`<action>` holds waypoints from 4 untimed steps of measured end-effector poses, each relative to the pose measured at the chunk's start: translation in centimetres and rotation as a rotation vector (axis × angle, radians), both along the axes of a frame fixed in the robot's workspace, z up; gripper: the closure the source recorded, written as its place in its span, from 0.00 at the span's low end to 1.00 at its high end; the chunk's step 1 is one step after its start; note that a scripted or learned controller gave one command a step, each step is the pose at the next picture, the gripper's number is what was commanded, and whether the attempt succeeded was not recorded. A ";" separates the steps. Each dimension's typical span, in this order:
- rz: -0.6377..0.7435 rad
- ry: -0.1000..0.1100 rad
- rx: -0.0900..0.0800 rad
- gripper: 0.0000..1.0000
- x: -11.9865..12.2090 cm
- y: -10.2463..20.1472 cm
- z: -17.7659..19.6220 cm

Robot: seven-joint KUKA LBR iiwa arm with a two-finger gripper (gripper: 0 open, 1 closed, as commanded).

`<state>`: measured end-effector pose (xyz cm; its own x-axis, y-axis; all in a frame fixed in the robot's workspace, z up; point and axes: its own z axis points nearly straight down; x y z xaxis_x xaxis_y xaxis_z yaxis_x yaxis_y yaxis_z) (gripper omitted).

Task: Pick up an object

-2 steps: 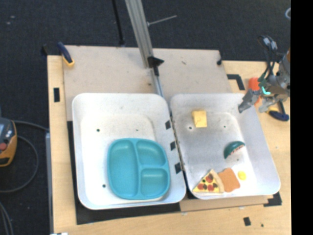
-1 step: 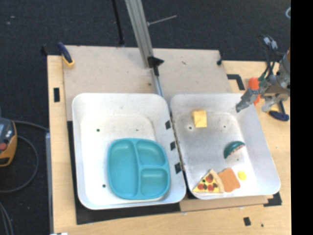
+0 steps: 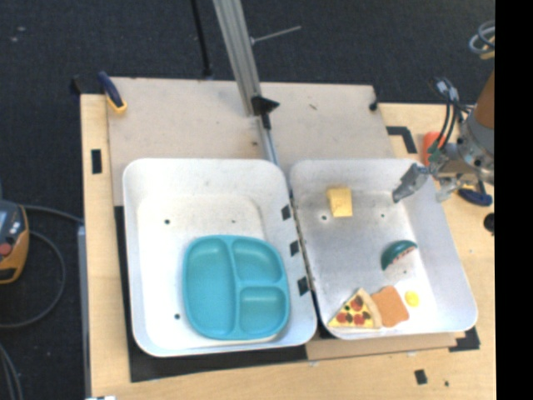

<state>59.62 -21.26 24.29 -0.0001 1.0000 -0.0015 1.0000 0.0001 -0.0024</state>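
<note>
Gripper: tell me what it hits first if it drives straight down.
Probably the bare floor of the right bin near its upper right rim; the gripper hangs there, though its height is unclear.

Two bins sit side by side on the counter [image 3: 191,123]. Left bin [image 3: 166,190]: divided tray [image 3: 236,287] in its near half. Right bin [image 3: 441,248]: block [image 3: 339,201] toward the far left; domed piece [image 3: 398,253] right of centre; pizza slice [image 3: 354,311], bread piece [image 3: 389,305] and small round piece [image 3: 411,299] in a row along the near edge. Pincer [image 3: 426,180] over the far right corner.
</note>
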 end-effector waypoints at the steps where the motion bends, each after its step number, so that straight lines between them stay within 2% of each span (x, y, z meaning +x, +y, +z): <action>1: 0.000 0.000 0.001 0.00 -0.4 0.4 -4.4; 2: -0.001 0.000 0.001 0.00 0.1 0.5 -10.6; 3: -0.002 -0.007 -0.002 1.00 0.3 0.3 -9.0; 4: -0.002 -0.008 -0.001 1.00 0.1 0.0 -4.6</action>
<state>59.74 -21.22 19.69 0.0017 1.0000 -0.0026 1.0000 -0.0017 0.0059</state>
